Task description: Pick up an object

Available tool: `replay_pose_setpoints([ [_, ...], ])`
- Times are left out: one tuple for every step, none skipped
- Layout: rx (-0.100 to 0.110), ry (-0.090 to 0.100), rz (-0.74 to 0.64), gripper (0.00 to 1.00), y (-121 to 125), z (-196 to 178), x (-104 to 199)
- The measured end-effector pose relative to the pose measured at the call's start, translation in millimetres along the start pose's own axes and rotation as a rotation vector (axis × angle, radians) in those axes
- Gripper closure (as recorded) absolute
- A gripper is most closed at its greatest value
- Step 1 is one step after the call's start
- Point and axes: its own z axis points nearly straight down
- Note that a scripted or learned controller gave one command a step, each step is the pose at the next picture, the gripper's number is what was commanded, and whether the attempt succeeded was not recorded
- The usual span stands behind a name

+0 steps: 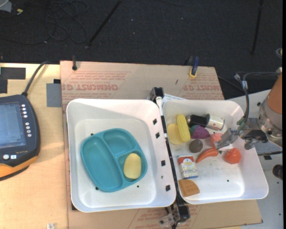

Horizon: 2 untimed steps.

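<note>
While the claw [225, 142] hangs low near the right bin's [250, 190] right edge, its grip cannot be told; nearest lie an orange carrot-like toy [207, 154] and a red tomato-like one [232, 156] (both probably light, hard, slick plastic), best pinched across the carrot's narrow middle

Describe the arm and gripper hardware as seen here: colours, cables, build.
The arm comes in at the right edge with an orange band above a grey metal wrist. A dark cable loops from its top down toward the gripper, which is grey metal with slim fingers and dark fittings. No markings are readable.
</note>
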Motion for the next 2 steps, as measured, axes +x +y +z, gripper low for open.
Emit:
replay_pose_setpoints([
  [0.008,0.000,0.005,0.00,-11,105,-73],
  [-0.002,-0.001,-0.003,0.00,34,190,-76],
])
